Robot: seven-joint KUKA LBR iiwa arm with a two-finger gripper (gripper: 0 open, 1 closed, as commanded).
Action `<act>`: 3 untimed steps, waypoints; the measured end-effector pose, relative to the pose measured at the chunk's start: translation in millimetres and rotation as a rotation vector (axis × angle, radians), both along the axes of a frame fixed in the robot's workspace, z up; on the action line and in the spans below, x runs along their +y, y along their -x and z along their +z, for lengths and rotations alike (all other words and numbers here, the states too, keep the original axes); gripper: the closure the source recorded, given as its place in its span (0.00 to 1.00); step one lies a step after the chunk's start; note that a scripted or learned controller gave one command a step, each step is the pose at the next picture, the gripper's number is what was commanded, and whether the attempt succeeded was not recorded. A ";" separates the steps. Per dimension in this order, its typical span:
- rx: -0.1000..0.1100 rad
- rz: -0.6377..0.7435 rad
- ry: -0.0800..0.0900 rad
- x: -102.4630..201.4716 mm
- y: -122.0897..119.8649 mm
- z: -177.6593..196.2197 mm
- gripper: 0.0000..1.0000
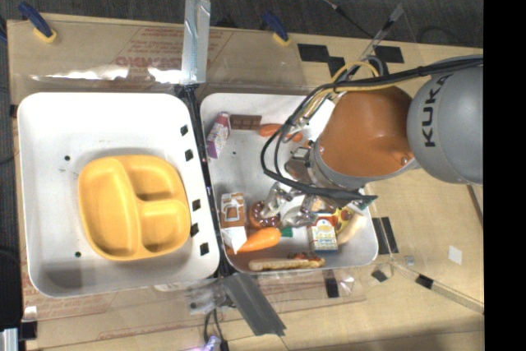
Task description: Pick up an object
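My gripper hangs below the orange wrist band, low in the right bin, in among a pile of toy food. Right beside it lie an orange carrot, a small brown-and-white carton, a yellow-labelled box and a yellow banana. A long flat brown piece lies along the bin's near wall. The arm hides the bin's right half. No object shows clearly between the fingers.
A purple-and-white carton, a dark chocolate bar and a small orange piece lie at the right bin's far end. The left bin holds a yellow divided tray. Cables loop above the wrist.
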State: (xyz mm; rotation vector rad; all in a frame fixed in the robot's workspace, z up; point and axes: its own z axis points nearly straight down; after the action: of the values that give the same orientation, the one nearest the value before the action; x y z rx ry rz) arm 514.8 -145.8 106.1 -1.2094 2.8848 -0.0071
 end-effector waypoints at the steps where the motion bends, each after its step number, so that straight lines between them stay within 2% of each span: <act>1: 0.002 -0.167 0.003 -0.1 -32.2 140.8 1.00; 2: 0.023 -0.137 -0.003 -26.2 30.5 43.6 1.00; 3: 0.012 -0.163 0.000 -38.8 -1.3 77.8 1.00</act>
State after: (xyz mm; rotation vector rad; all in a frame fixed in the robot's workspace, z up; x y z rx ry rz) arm 516.1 -184.6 183.9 -0.9746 2.9842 -0.0024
